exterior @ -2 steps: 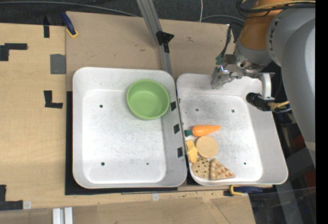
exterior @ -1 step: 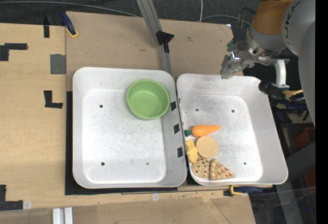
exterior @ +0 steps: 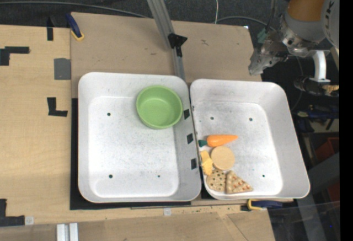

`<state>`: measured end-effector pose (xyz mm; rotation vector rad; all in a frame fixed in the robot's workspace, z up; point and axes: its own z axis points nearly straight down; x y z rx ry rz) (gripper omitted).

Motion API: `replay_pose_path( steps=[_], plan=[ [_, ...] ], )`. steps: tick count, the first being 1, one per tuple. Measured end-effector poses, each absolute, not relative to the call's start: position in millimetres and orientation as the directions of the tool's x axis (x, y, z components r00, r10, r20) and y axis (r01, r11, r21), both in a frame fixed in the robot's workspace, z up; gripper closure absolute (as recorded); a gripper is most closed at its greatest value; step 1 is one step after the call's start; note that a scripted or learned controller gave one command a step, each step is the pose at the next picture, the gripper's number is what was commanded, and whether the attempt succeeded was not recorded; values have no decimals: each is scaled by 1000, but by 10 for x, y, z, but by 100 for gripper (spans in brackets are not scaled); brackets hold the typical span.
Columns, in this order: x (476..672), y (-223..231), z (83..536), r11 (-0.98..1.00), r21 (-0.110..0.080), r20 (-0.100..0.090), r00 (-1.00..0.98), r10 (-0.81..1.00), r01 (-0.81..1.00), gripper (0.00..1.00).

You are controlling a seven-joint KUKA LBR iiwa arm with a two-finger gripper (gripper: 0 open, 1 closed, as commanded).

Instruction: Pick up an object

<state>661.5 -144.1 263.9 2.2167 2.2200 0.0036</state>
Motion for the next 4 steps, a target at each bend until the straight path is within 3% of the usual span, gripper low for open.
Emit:
replay_pose_path(
  steps=[2, 4],
  plan=[
    [6151, -485, 2416, 5, -3, 1, -5, 1000, 1000, 100],
    [5497, 405, 2378, 7, -4, 2, -7, 1000, 1000, 100]
  ],
)
